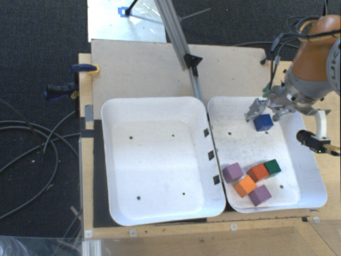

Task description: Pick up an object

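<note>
A blue cube point(263, 122) lies in the right bin point(306, 193), near its far side. My gripper point(264, 114) hangs right over that cube, at its far edge, and its metal tips reach down on both sides of the cube's top. Whether it grips the cube cannot be made out. Several more cubes sit in a cluster at the near side of the same bin: a purple one point(232, 172), an orange one point(245, 185), a red-orange one point(258, 172), a green one point(272, 167) and another purple one point(259, 194).
The left bin point(114, 159) stands beside the right one, and their rims meet at the black clips point(211, 154). A grey pole point(176, 31) slants over the bench's back. A black cable plug point(311, 139) hangs off the arm over the right bin's rim.
</note>
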`<state>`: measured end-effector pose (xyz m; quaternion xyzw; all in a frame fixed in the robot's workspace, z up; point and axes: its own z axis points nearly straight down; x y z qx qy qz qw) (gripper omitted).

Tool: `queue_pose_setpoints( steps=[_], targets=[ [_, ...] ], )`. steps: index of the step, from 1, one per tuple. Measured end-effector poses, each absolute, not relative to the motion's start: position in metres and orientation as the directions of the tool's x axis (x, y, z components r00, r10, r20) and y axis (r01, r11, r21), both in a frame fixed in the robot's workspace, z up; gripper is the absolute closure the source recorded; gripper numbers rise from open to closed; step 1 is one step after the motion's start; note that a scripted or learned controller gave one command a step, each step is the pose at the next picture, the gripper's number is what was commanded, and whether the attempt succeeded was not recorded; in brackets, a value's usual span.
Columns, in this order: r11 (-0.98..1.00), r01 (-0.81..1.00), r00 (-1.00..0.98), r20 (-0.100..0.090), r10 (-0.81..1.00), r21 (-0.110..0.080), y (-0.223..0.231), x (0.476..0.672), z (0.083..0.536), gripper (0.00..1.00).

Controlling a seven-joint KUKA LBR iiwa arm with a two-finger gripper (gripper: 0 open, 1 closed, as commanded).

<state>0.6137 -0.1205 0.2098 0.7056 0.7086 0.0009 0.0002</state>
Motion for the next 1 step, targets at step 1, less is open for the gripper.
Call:
queue_pose_setpoints(
  steps=[1],
  targets=[
    [0.0,1.0,0.0,-0.001,1.0,-0.003,-0.1747,0.628,0.0863,0.0]
  ],
)
